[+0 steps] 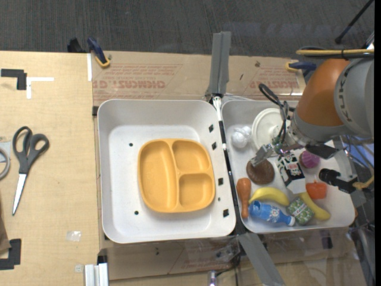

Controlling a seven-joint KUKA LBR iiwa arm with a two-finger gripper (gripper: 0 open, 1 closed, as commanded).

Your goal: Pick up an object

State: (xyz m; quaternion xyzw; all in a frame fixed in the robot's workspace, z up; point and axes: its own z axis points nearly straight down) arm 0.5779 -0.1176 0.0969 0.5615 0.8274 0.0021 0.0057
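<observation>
We see the grey arm (351, 97) with its orange band reaching in from the right over the right bin (342, 219). The hand (269, 152) hangs low in that bin, just above a brown round object (260, 171); we cannot tell whether its fingers are spread or pressed together (too small and cluttered there), and nothing is visibly pinched.

The right bin holds a white bowl (266, 126), a white ball (239, 138), a banana (272, 194), a blue bottle (269, 213), an orange-brown stick-shaped item (243, 195), a purple item (309, 158) and a red-orange item (317, 189).

The left bin (119, 159) carries a yellow divided plate (176, 175), flat, near its middle. Scissors (25, 159) lie on the desk (53, 219) well apart to the left.
</observation>
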